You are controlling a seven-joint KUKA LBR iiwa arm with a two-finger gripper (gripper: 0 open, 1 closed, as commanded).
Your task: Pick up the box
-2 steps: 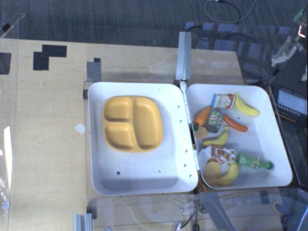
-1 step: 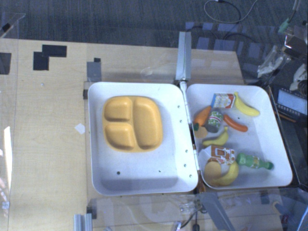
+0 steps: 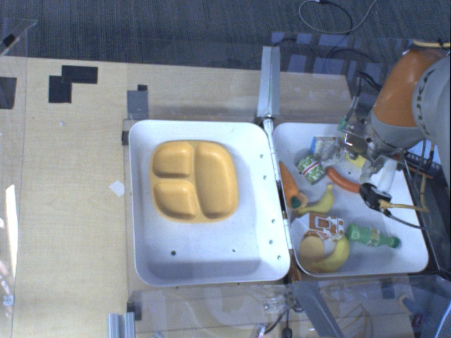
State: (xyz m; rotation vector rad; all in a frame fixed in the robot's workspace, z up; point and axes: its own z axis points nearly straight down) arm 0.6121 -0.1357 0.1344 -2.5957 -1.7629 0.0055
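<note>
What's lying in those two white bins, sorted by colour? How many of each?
Yellow: 4 - divided plate, banana, banana, lemon-like fruit
Orange: 2 - carrot, chilli-shaped piece
Green: 2 - bottle, small carton
White with red print: 1 - box
Total: 9

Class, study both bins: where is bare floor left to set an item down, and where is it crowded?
Free: the left bin along its front, below the yellow divided plate, and the strip to the plate's right. Crowded: the right bin, with the box, bananas, green bottle, carrot and gripper.
</note>
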